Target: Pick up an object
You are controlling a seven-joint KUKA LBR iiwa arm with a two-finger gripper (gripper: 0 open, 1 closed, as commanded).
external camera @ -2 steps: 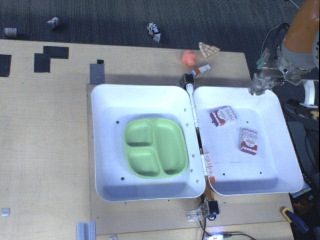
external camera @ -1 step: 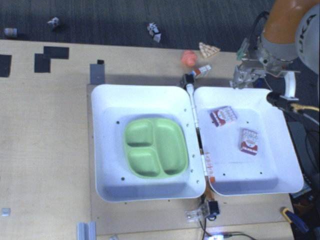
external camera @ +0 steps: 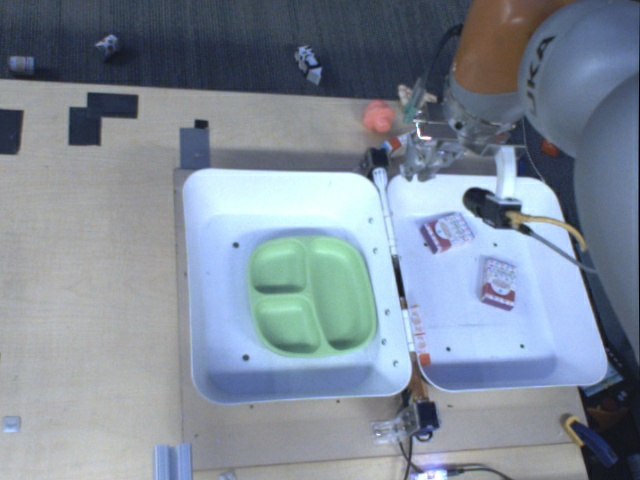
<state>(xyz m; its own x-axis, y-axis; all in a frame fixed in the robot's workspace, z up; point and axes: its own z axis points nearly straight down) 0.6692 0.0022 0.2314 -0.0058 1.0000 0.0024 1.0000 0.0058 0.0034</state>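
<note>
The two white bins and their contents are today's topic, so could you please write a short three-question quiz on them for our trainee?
1. True or false: the green divided tray lies in the left bin.
2. How many small red-and-white packets lie in the right bin?
3. Where is the pincer? A) above the tray B) at the right bin's far left corner C) off the bench

Key: 1 true. 2 two: one packet farther back, another packet nearer. 3 B.
</note>
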